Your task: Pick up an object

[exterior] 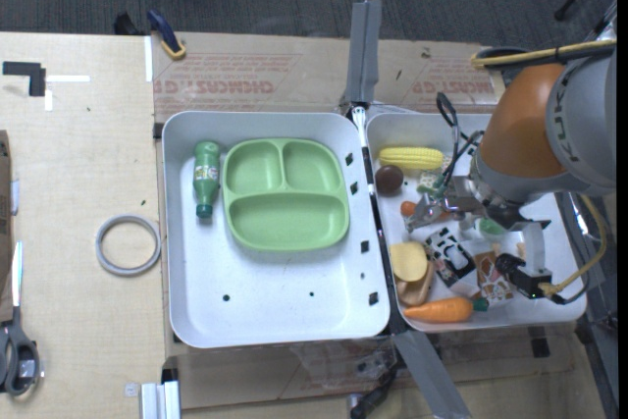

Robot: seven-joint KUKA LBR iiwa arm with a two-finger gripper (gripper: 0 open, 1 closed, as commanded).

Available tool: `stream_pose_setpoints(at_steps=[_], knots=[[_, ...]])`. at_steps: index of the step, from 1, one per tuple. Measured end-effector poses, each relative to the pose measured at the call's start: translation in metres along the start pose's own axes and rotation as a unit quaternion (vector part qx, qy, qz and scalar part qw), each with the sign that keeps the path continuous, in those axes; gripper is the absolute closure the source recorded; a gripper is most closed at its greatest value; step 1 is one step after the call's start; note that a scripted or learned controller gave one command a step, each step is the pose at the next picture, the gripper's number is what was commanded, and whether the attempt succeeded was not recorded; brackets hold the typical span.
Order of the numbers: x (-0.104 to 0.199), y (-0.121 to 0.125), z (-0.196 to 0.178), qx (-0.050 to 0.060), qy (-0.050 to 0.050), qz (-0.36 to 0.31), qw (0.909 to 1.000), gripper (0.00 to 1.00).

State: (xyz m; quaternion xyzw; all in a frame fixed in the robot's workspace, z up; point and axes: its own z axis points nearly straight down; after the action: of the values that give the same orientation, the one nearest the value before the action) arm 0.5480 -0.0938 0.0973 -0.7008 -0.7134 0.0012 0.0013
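White plastic forms both bins; the left bin (pixel 186 309) holds a green divided tray (pixel 287 193) with a green bottle (pixel 205 178) lying just beside its left edge. The right bin (pixel 392 128) carries a corn cob (pixel 411 156), a dark round fruit (pixel 390 178), a sandwich (pixel 411 270) and a carrot (pixel 439 310); the gripper (pixel 444 211) hangs low over the clutter in the bin's middle, and whether it is parted or closed cannot be told; a roll of tape (pixel 128 243) lies on the bench.

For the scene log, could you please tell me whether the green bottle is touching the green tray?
Apart. The camera view shows a strip of white bin floor between the bottle and the tray.
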Motion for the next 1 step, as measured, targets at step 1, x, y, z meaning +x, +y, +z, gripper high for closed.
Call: stream_pose_setpoints(at_steps=[1], knots=[[-0.0211, -0.0343, 0.0054, -0.002, -0.001, -0.035, 0.9994, 0.00]])
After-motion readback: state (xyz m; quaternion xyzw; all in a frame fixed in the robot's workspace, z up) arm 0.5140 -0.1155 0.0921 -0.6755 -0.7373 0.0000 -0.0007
